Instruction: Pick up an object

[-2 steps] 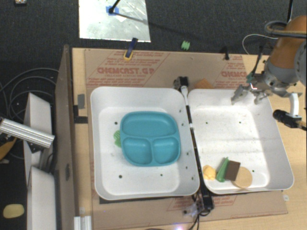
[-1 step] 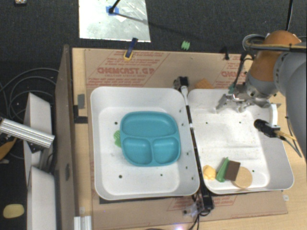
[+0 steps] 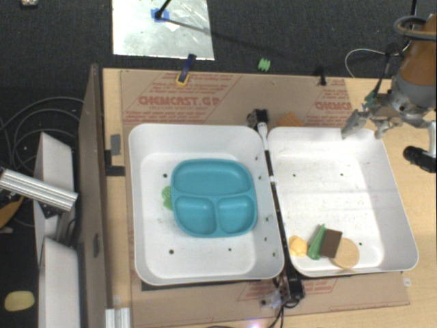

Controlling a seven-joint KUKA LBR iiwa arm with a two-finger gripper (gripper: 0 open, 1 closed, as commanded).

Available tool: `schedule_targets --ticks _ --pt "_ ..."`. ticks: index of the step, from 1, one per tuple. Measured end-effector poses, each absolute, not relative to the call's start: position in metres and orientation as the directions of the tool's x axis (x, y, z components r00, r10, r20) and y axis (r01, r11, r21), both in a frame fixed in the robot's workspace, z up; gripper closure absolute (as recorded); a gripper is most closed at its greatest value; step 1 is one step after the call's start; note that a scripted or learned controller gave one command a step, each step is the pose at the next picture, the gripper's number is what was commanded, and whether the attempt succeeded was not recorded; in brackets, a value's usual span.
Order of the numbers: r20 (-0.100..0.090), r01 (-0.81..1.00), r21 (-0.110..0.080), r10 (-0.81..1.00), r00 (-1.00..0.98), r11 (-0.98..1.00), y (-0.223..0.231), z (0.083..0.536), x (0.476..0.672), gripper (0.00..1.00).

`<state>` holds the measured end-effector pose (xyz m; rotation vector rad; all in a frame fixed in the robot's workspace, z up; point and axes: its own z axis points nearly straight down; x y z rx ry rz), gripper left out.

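Observation:
My gripper [image 3: 364, 127] hangs over the far right corner of the right bin [image 3: 382, 176], its two fingers spread apart with nothing between them. At that bin's near edge lies a cluster of small objects: a yellow piece [image 3: 298, 245], a green stick [image 3: 317, 242], a brown block [image 3: 331, 242] and a tan round disc [image 3: 346, 253]. The gripper is far from this cluster, up and to its right.
The left bin [image 3: 147, 183] holds a blue sectioned tray [image 3: 213, 197] with a small green item [image 3: 166, 196] tucked at its left side. A black divider clip [image 3: 260, 118] sits between the bins at the far edge. Cables lie left of the bench.

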<state>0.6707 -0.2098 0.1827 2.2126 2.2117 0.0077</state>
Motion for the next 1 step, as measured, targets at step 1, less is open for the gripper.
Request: schedule_targets --ticks 1 --pt "0.001 1.0 -0.004 1.0 -0.004 0.004 -0.1964 0.0788 0.6671 0.0"
